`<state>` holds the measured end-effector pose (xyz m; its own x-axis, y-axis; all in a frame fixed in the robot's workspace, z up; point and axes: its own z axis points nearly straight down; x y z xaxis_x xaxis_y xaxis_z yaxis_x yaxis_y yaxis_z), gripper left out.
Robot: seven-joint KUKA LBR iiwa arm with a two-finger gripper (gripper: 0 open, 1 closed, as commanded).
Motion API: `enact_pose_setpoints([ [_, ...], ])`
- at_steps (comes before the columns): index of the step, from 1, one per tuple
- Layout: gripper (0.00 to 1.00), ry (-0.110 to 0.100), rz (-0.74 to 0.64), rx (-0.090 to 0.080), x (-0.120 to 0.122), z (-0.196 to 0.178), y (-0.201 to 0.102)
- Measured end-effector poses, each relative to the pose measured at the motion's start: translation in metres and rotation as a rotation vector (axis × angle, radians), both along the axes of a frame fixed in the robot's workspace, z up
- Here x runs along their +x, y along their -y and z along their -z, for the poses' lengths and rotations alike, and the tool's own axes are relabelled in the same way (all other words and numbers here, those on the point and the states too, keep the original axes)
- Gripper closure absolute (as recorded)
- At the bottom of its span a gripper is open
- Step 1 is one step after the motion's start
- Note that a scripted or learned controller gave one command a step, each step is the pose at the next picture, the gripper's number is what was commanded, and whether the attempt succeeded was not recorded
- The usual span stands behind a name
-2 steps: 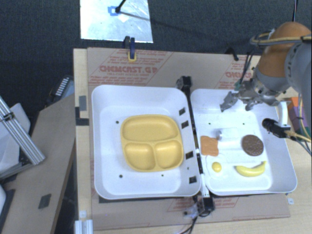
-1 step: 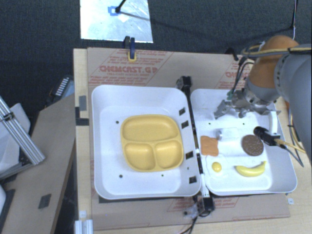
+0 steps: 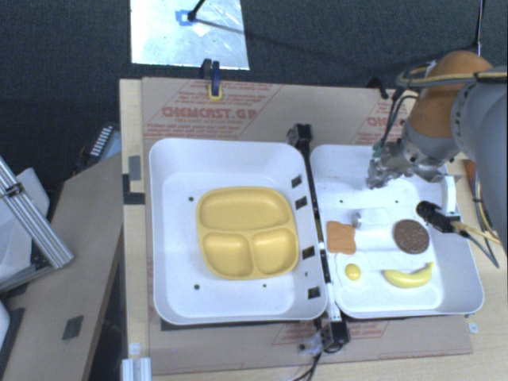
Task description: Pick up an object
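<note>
Much bare floor point(image 3: 373, 193) beside right bin's point(image 3: 468, 292) rear wall

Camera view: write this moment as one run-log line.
gripper: over right bin, holding nothing visible | banana, brown disc: lying in bin

Robotics lab: clamped bins point(image 3: 238, 153), aluminium framing point(image 3: 32, 221).

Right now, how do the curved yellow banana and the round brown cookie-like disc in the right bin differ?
The curved yellow banana is long and bent; the round brown cookie-like disc is circular and flat. The banana is bright yellow, the disc dark speckled brown. The banana lies nearer the bin's front edge, with the disc just behind it. Both rest untouched in the right white bin, apart from the gripper.
</note>
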<state>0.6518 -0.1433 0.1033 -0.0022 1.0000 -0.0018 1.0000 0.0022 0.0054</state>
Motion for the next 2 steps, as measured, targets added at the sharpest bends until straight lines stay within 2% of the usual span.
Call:
enact_pose_setpoints([
  [1,1.0,0.004,0.0,0.0,0.007,-0.063,0.007],
  [2,1.0,0.002,-0.001,0.0,0.009,-0.11,0.007],
])
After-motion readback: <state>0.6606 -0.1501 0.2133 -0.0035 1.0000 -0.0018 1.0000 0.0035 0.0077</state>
